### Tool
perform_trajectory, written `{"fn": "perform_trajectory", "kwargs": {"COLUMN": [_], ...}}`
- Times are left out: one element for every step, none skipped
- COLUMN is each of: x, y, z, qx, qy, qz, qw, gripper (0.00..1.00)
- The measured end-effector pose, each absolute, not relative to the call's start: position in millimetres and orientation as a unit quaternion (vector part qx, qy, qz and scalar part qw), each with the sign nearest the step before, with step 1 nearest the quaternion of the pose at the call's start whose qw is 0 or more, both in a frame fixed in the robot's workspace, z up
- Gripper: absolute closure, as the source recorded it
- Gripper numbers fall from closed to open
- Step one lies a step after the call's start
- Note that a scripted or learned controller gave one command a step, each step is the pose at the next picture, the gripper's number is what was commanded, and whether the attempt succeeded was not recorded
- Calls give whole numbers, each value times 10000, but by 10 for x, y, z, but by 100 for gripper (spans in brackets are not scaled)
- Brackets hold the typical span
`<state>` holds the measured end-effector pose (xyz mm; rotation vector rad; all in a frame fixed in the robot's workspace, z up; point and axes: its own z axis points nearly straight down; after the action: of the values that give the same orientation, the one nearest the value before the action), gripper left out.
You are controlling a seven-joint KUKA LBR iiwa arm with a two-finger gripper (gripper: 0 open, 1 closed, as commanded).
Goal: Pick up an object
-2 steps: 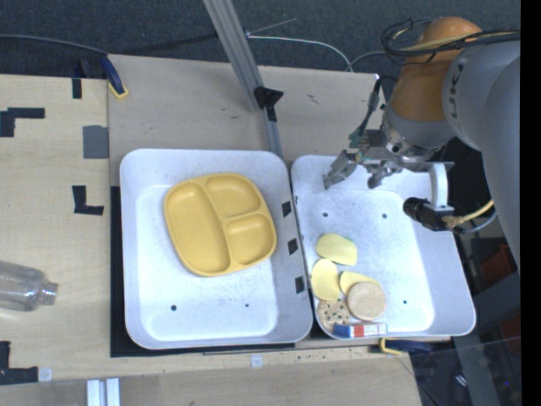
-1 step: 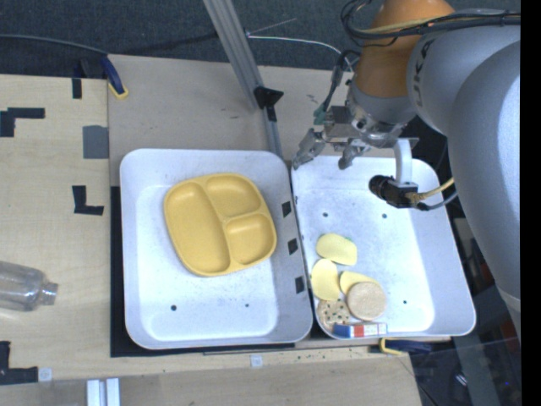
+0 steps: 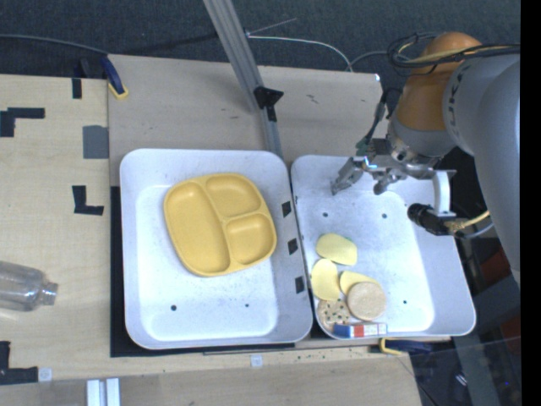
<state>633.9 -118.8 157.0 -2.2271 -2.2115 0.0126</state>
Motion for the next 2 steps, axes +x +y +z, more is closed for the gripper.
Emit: {"fn": "perform_trajectory", "kwargs": {"x": [6364, 5809], "y": [-1134, -1644], "z": [1609, 868], "qx": [-7070, -7091], "qy": [-7072, -7051], "qz": [13, 14], "qw": [-1, 14], "gripper": [0, 0]}}
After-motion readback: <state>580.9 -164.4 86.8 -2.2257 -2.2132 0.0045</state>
